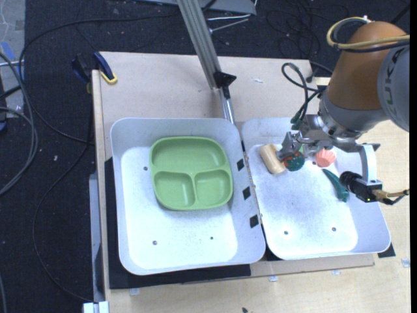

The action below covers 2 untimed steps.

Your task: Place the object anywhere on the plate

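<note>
The green plate (192, 173) sits in the left bin (130, 240), up toward its far half, with three compartments: one long one across the top and two smaller ones below. Nothing lies on it.

Over in the right bin (326, 233), the arm (365, 70) comes in from the right and bends down to the bin's upper part. The gripper (291, 154) hangs low there, right over a small teal thing (296, 163); I can't make out from here whether the gripper pinches anything. A tan block (272, 159) lies just beside it on the left, tilted, touching or nearly touching the teal thing. A pink piece (326, 156) is just to the right, and a green strip (337, 184) lies a bit below that, slanting down toward the arm's black fitting.

All of these things are well apart from the plate, across the divide between the bins.
</note>
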### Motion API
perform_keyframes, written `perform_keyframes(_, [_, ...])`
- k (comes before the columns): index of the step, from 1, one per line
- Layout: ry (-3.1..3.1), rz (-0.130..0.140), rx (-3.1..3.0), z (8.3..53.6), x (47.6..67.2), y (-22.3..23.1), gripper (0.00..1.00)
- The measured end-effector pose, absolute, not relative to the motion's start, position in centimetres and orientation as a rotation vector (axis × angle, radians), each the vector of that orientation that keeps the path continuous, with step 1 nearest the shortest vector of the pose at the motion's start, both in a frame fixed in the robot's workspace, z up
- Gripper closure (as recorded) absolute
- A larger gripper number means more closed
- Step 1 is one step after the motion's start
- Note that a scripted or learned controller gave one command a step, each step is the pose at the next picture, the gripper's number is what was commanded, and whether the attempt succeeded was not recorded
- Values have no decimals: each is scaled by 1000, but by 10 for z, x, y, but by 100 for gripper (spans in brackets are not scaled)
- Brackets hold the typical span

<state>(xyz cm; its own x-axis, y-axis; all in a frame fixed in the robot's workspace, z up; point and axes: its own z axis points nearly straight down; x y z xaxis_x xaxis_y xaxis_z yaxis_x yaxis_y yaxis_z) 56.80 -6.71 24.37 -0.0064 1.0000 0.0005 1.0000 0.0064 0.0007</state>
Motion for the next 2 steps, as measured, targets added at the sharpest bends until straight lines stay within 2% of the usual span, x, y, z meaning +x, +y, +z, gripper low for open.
perform_keyframes(1, [2230,2,2214,231,583,-12,100])
perform_keyframes(2, [2230,6,2212,239,601,45,100])
